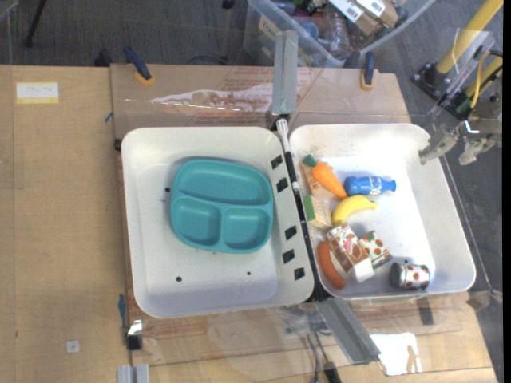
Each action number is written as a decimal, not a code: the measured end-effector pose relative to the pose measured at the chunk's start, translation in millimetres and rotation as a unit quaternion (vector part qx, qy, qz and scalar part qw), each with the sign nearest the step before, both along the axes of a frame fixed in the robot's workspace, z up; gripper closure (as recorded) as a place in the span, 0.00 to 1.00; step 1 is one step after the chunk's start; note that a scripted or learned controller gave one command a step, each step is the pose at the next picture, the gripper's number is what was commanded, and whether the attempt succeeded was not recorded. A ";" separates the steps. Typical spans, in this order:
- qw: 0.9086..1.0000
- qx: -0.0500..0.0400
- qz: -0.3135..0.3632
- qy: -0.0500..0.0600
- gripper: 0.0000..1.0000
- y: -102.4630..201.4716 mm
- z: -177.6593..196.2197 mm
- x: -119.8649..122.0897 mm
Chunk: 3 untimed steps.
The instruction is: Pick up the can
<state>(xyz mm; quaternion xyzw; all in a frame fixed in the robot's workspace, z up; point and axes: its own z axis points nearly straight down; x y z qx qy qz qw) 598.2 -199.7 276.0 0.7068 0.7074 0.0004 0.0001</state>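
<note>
- Right, I'm starting with the two white bins: the left bin [144,214] carries a teal divided plate [221,206], and the right bin [447,214] holds all the clutter I have to work around.
- The gripper [447,142] sits at the far right corner of the right bin, above its rim; I can't tell from here whether it is released or clenched, and I see nothing held in it.
- A carton with a red pattern [357,251] lies near the middle of the right bin's near half, a red piece [330,266] just left of it.
- The banana [352,208], blue bottle [370,185] and carrot [327,178] cluster further back, well apart from my target.
- The can [410,275] lies on its side in the near right corner, just beside the carton and close to the near wall.
- I judge the approach has barely begun: I'd come straight down over the can, closing across its round body, keeping clear of the carton and wall.
</note>
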 end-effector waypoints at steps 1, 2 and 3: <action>1.000 0.000 -0.011 0.000 0.00 48.1 -101.6 69.2; 1.000 -0.001 -0.029 -0.006 0.00 96.6 -185.2 -3.1; 1.000 0.000 -0.006 0.001 0.00 34.7 -146.9 -101.6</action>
